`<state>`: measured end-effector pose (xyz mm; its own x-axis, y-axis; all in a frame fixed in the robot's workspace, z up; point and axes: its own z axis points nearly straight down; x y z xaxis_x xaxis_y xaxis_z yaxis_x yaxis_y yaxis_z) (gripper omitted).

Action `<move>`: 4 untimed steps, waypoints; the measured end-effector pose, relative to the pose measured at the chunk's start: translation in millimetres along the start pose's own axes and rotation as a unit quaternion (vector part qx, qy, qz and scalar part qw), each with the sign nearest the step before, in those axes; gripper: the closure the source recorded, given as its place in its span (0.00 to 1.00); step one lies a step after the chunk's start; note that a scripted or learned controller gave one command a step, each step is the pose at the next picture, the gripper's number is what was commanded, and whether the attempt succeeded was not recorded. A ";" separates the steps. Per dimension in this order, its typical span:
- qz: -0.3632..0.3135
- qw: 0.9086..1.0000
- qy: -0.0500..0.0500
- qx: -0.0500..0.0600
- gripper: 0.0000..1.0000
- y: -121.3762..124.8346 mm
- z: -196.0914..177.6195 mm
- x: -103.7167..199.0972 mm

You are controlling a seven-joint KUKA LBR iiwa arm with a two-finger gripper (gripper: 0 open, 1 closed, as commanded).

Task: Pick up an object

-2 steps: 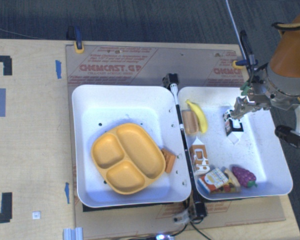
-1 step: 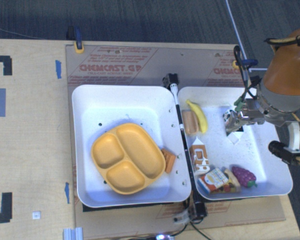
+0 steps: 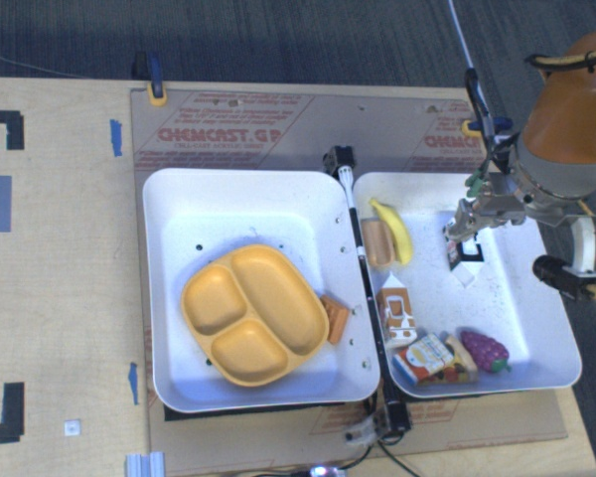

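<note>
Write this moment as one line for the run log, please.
phase: reaching | gripper: over right bin, nothing seen held | banana: right bin, far-left | yellow tray: left bin

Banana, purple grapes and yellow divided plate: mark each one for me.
banana (image 3: 393, 230): camera view, middle of its curved body.
purple grapes (image 3: 485, 350): camera view, centre of the bunch.
yellow divided plate (image 3: 296, 284): camera view, outer rim.

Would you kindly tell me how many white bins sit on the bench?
2: the left bin holds a yellow divided plate; the right bin holds a banana and other small items.
</note>
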<state>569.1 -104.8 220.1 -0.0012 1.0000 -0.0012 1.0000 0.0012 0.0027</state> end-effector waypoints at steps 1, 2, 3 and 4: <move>0.000 1.000 0.001 0.002 1.00 -10.9 30.2 55.7; 0.000 1.000 0.000 0.000 1.00 39.0 -2.7 33.3; 0.001 1.000 0.001 0.002 1.00 -18.6 -10.4 27.5; 0.000 1.000 0.000 0.000 1.00 5.8 -28.5 36.6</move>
<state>574.8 -68.2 248.6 -0.0011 1.0000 -0.0010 1.0000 0.0011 0.0031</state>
